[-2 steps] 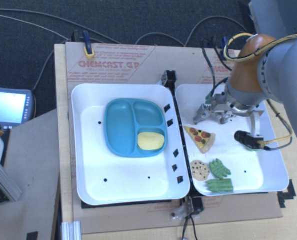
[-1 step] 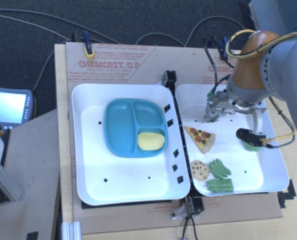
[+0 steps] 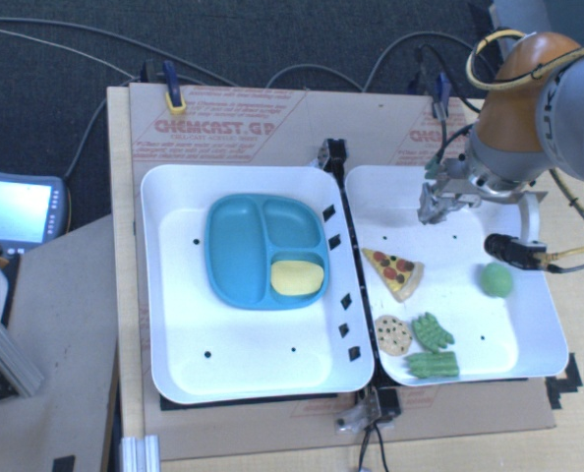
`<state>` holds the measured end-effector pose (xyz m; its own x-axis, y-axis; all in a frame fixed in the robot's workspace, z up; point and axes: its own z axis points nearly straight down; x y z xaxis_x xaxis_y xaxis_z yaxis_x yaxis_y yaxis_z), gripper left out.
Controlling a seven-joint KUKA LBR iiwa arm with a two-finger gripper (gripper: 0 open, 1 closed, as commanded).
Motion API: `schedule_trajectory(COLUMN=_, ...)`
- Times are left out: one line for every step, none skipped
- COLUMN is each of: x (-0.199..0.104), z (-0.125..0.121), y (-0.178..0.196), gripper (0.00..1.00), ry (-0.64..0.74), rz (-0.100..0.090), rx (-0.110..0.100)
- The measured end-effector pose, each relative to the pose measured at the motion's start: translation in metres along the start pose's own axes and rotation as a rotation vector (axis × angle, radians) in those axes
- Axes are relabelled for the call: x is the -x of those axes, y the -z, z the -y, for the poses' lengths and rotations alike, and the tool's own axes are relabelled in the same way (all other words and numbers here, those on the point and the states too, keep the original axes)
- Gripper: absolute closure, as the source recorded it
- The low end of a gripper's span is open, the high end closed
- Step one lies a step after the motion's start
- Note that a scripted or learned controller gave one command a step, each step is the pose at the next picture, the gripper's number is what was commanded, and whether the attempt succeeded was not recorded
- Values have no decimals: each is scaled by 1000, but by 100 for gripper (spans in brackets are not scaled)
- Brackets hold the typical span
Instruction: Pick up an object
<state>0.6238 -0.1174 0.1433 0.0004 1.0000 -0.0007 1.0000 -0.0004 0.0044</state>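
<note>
My gripper (image 3: 434,211) hangs over the back part of the right bin (image 3: 538,313), with bare white floor under it. A pizza slice (image 3: 394,269) lies in front of it and a little to the left, apart from the gripper. Farther forward in the same bin sit a round cookie (image 3: 393,335), a green bean pod (image 3: 432,330) and another green pod (image 3: 433,364). A small green ball (image 3: 496,280) rests toward the bin's right side. Nothing shows between the fingers.
The left bin (image 3: 174,342) holds a blue divided plate (image 3: 243,254) with a yellow piece of food (image 3: 297,277) in its front right compartment. A black-clipped divider (image 3: 343,264) separates the two bins.
</note>
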Motion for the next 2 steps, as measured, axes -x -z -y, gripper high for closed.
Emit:
schedule_trajectory(x=-10, z=-6, y=53, gripper=100, ry=3, rz=-1, rx=1)
schedule_trajectory(x=-10, z=-7, y=98, gripper=100, ry=2, rz=0, rx=2)
